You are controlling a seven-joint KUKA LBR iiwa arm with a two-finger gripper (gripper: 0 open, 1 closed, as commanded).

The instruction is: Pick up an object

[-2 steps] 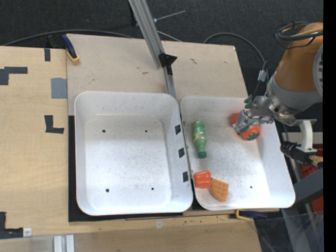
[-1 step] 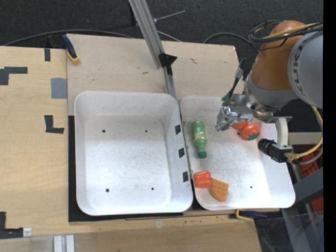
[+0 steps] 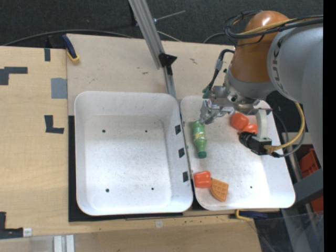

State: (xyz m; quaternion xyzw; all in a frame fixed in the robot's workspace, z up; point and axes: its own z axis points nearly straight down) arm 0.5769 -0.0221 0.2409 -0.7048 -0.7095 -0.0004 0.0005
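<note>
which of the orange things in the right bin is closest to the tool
The orange piece just right of the tool; the other two, orange block and waffle-like wedge, lie at the near edge.

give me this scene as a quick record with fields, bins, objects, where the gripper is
bins: left bin and right bin, white, side by side
green bottle: in right bin, lying near its left wall
orange block: in right bin, toward the near edge
waffle piece: tan, touching or right beside the orange block
orange-red piece: in right bin, under the arm
gripper: over the right bin, just above the bottle's top end
jaws: state unclear
held: nothing seen held
</note>
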